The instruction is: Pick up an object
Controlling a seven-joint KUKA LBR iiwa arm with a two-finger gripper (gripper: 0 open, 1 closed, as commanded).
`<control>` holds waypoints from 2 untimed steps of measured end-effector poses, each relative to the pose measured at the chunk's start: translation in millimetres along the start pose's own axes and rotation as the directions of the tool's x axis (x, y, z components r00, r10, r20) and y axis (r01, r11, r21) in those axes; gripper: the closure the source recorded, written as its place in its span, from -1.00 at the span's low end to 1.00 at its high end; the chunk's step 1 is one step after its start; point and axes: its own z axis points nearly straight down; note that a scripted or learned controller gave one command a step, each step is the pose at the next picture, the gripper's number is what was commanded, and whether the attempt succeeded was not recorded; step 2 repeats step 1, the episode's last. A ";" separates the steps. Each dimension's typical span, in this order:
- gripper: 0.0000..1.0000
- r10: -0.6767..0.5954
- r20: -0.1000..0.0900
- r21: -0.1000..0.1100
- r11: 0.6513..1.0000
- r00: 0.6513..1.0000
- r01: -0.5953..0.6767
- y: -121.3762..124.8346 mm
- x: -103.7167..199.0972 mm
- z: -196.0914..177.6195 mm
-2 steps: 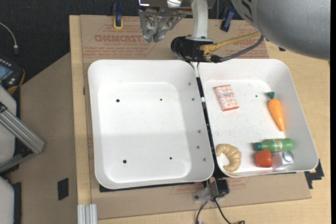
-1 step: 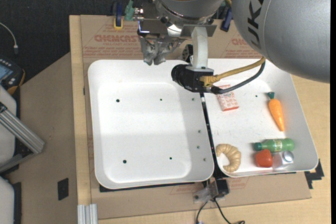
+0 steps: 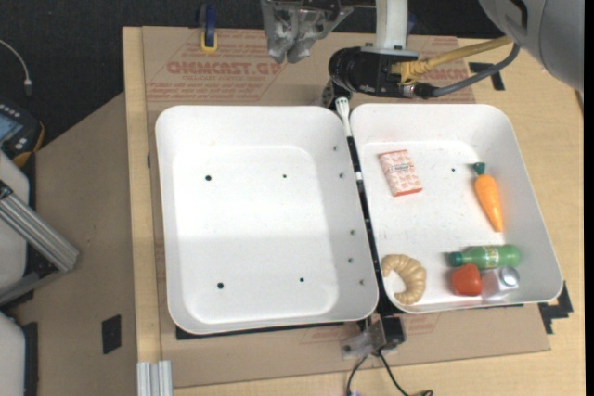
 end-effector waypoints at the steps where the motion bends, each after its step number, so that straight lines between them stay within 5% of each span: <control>1: 1.00 0.001 0.002 0.004 1.000 1.000 -0.001 -10.3 -0.1 -33.5; 2: 1.00 0.001 0.002 0.004 1.000 1.000 -0.001 -10.3 -0.1 -33.5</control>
